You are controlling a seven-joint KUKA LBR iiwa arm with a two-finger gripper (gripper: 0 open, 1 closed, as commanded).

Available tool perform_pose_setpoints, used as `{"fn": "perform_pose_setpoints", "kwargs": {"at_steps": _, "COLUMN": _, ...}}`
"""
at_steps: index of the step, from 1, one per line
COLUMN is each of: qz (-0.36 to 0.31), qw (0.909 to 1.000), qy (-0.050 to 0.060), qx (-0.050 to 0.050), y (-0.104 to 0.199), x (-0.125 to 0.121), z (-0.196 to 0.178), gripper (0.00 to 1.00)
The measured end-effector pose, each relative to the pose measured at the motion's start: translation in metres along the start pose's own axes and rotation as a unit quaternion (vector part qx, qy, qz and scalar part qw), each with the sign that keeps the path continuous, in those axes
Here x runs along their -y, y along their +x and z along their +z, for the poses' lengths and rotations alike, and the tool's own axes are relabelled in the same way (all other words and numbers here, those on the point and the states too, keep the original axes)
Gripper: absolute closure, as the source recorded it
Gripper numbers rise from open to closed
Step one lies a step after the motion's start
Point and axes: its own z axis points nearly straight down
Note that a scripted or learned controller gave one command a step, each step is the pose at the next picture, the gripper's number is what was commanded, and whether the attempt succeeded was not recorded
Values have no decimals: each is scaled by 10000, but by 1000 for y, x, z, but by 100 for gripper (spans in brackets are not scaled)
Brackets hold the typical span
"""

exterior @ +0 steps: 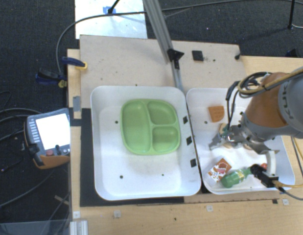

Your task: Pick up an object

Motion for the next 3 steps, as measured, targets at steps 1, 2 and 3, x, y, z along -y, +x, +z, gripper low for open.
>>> {"fn": "perform_pose_setpoints", "kwargs": {"at_steps": 1, "qz": -3, "qw": 10000, "qy": -36, "qx": -3, "y": 1, "x": -2, "z": -12, "gripper": 100}}
{"fn": "perform_pose_setpoints", "kwargs": {"at_steps": 2, "qz": -13, "qw": 10000, "qy": -9, "qx": 9, "y": -5, "x": -4, "z": -75, "gripper": 100}}
{"fn": "perform_pose_setpoints", "kwargs": {"at_steps": 3, "qz": -18, "qw": 10000, "qy": -4, "qx": 6, "y": -4, "x": -8, "z": -118, "gripper": 100}}
